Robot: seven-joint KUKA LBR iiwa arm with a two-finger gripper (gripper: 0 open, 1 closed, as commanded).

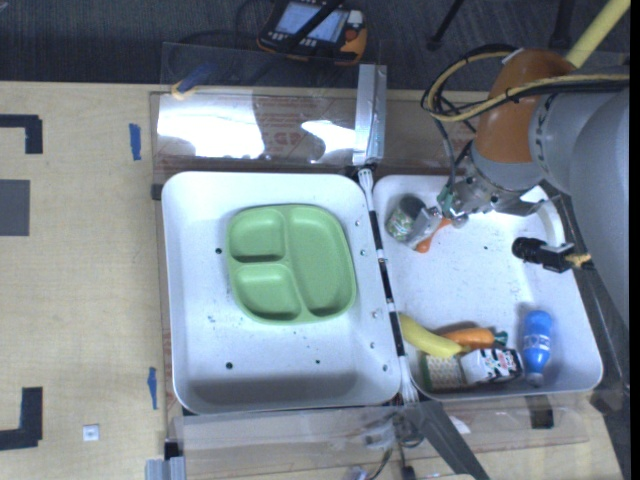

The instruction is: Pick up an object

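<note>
Glossy green plastic plate (291,262), wooden bench (80,268)

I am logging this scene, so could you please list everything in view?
left bin: one, white, view's left.
right bin: one, white, beside it.
divided plate: one, green, in left bin.
round container: one, greenish-grey, right bin's far left.
small stick: one, orange, beside that container.
banana: one, yellow, right bin's near side.
carrot-like piece: one, orange, against the banana.
packet: one, white and red, near edge.
bottle: one, blue, near right corner.
gripper: one, grey, above right bin's far side.
</note>
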